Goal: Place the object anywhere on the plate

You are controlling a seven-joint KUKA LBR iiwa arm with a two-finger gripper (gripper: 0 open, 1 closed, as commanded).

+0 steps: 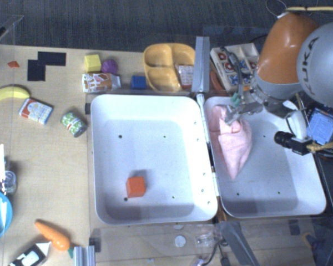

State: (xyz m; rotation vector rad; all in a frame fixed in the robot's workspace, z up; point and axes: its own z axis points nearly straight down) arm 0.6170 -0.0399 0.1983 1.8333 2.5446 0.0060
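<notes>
While your bench looks cluttered, pink plate tapers toward cam, long axis front-back; gripper state: can't tell.

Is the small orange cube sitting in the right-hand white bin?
No, the small orange cube sits in the left white bin, while the right white bin holds a pink cloth.

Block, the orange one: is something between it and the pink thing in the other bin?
Only the two bins' rims, where they meet. The gripper sits over the pink thing, at its top end.
</notes>
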